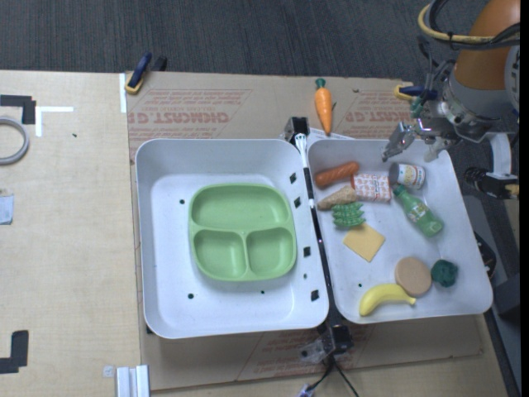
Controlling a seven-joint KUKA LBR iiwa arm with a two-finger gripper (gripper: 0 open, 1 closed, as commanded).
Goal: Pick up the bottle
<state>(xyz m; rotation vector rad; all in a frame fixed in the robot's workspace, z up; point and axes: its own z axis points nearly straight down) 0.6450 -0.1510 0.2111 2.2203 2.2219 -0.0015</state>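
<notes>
Left, the white bin (pixel 157 222) holds a green tray (pixel 243 231); the bottle (pixel 417 210) lies right; hand (pixel 411 141) open, holding nothing.

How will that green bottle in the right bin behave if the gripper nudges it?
The green bottle lies on its side, so it will probably roll. It looks like clear plastic, likely light and a bit slippery. The can near its cap may get bumped.

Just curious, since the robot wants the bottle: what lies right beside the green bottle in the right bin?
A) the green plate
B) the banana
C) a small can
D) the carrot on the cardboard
C: the small can lies at the green bottle's cap end.
</notes>
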